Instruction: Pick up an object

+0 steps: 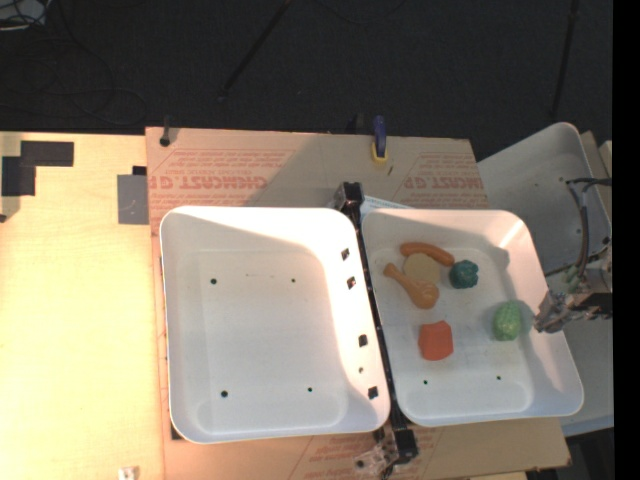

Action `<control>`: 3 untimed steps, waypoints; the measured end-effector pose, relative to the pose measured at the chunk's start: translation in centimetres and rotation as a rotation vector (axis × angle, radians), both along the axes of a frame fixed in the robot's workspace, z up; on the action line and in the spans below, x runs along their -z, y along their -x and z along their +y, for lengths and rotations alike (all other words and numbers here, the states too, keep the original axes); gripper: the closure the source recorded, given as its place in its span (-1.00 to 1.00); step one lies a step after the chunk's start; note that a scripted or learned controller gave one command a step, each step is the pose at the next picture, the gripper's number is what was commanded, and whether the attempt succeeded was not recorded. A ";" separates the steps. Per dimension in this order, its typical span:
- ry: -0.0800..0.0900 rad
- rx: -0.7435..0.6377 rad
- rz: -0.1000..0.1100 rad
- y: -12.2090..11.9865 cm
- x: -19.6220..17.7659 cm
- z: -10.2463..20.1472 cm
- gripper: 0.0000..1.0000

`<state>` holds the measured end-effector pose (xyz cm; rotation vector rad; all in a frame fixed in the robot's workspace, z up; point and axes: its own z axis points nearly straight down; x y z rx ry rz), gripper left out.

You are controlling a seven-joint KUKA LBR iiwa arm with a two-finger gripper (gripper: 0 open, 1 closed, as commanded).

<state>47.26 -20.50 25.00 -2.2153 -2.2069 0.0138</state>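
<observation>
The jaws are hanging at the right rim of the right bin, low over its edge, and whether they are spread or pressed together I cannot tell; nothing is showing between them.

Closest to the jaws, just to their left, a green lumpy object is lying on the bin floor near the wall. It looks like a small toy vegetable, probably light and fairly stiff, with a bumpy skin that should be giving the jaws some bite. Being so near the wall, it is leaving little room on that side, so a pinch across its middle, taken from straight above, seems the safest hold.

Farther left of the jaws an orange-red block is sitting apart from the rest, squat and flat-sided, likely the easiest to clamp across two opposite faces. Beyond it a teal rounded piece may be rolling away under a poor pinch. A tan curved piece and an orange sausage shape are lying touching each other, awkward to separate.

The left bin is lying well away, across the divider.
</observation>
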 end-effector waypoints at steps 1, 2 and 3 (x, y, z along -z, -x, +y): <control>0.007 -0.008 -0.030 -0.5 -14.4 3.3 1.00; -0.002 -0.002 0.001 -0.3 11.0 -0.7 1.00; 0.002 0.002 -0.012 -0.7 9.3 -1.0 1.00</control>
